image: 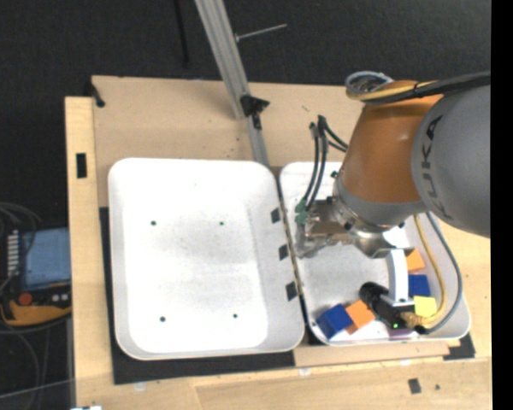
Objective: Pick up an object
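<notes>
Two bins sit side by side on the bench (154, 118). Landmark: the right bin (312, 173). The left bin (197, 254) lies just left of it, rims touching along the middle. My arm (393, 156) hangs over the right bin's far half, reaching in from the right. Blocks (346, 317) cluster in the right bin's near corner. A metal pole (227, 54) slants up behind it, to the left. A box (43, 259) lies well left of it, off the bench.
</notes>
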Robot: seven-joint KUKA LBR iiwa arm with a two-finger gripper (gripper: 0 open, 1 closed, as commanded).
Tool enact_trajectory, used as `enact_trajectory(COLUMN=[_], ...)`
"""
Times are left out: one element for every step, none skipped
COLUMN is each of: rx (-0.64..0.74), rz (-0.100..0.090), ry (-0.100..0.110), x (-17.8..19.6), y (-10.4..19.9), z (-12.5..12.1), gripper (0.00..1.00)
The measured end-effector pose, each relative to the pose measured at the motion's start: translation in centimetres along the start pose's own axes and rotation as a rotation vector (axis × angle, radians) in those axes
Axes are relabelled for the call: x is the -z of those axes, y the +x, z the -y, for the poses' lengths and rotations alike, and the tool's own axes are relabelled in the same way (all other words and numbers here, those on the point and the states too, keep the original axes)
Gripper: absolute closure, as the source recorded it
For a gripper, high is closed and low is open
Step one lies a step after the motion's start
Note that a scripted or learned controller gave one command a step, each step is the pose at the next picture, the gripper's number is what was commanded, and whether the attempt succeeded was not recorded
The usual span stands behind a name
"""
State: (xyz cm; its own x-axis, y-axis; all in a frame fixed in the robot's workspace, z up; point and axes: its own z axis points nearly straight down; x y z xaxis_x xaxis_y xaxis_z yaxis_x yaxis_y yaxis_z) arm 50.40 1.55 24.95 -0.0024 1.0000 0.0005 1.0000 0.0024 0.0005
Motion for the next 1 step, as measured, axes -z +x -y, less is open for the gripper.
enact_trajectory(rx=[0.002], rz=[0.000], ry=[0.001], x=[-0.87], y=[4.66], z=[0.86], gripper=[1.00])
